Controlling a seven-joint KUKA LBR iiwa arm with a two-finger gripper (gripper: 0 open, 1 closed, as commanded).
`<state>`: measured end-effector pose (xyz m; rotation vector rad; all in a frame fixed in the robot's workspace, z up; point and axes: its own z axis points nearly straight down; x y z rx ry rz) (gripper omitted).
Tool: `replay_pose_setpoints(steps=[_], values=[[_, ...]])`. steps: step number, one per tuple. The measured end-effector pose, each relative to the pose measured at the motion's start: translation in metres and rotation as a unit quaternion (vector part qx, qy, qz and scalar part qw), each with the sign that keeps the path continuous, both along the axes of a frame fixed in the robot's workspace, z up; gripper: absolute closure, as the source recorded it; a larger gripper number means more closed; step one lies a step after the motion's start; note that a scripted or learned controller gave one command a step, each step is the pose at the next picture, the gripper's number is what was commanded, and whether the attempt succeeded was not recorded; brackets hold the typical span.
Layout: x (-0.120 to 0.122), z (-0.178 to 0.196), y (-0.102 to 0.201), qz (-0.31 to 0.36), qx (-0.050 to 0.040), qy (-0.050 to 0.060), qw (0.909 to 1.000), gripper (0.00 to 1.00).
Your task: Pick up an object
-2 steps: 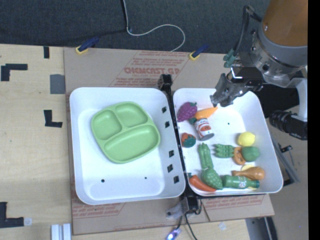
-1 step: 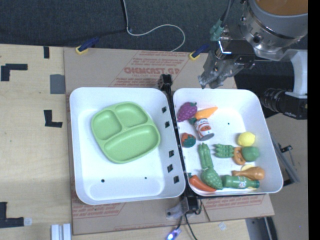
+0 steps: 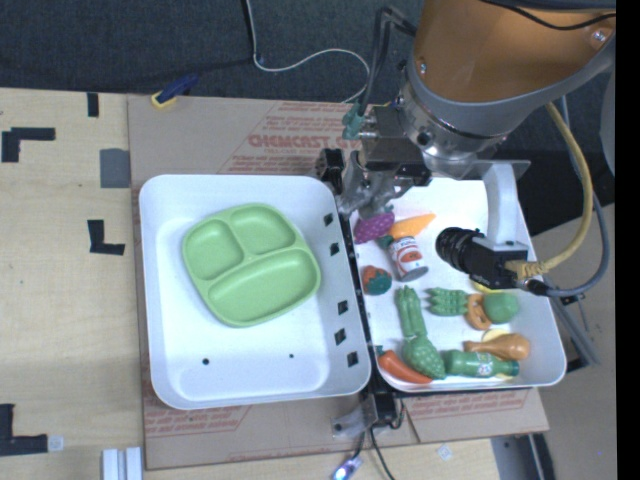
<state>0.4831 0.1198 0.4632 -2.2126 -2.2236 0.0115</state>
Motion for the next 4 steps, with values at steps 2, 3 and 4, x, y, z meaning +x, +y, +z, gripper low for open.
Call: replay_pose_setpoints(steps=[2,3,4], values=[[0.079,-0.022,0.003,-0.005,-0.0014,0.0,1.0,1.0],[-0.003,-0.018,0.004,0.0,0.001,-0.002,1.0,1.0],[0.012,-0.222,-0.054,-0.005,-0.0016,0.005,1.0,1.0]])
